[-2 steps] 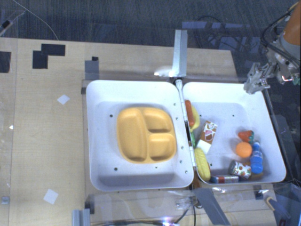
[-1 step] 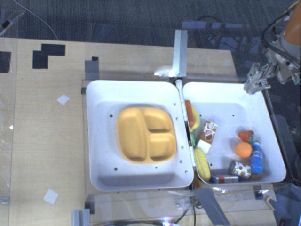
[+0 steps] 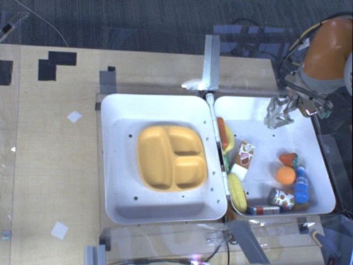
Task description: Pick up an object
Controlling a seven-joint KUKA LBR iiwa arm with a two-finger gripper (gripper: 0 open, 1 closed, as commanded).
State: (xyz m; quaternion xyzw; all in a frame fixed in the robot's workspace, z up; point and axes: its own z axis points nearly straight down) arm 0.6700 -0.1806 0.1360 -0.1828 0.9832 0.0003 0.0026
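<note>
From the overhead camera view, the arm (image 3: 325, 51) entered at the right, its upper part cut off by the frame edge. The gripper (image 3: 279, 115) hung over the back of the right bin (image 3: 314, 203), above bare white floor; it held nothing, and how far it was spread could not be made out. The left bin (image 3: 110, 164) carried a yellow divided tray (image 3: 171, 157). In the right bin, a corn cob (image 3: 237, 191) and a red sausage (image 3: 221, 131) lay against the divider. A small printed carton (image 3: 245, 154) was near them, its writing too small to read. An orange ball (image 3: 285, 175), a blue bottle (image 3: 300, 185) and a printed can (image 3: 281, 198) clustered at the front right, labels illegible.
</note>
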